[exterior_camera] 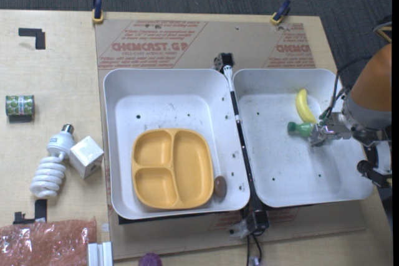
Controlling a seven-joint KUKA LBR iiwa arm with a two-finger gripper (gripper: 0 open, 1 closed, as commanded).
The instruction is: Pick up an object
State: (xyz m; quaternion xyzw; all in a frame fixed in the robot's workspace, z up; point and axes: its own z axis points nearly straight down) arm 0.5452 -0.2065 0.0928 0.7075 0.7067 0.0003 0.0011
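In the right bin a yellow banana lies near the far right corner. Just in front of it is a small green object. My gripper is low inside this bin, right beside the green object's right end and below the banana's tip; whether it touches the object I cannot tell. The grey arm with its orange band comes in over the bin's right wall. The left bin holds a yellow divided plate and a small brown lump at the plate's right edge.
On the bench left of the bins lie a spiral light bulb, a white cube, a small green can and a reddish mesh bag. A black cable runs along the divide between the bins.
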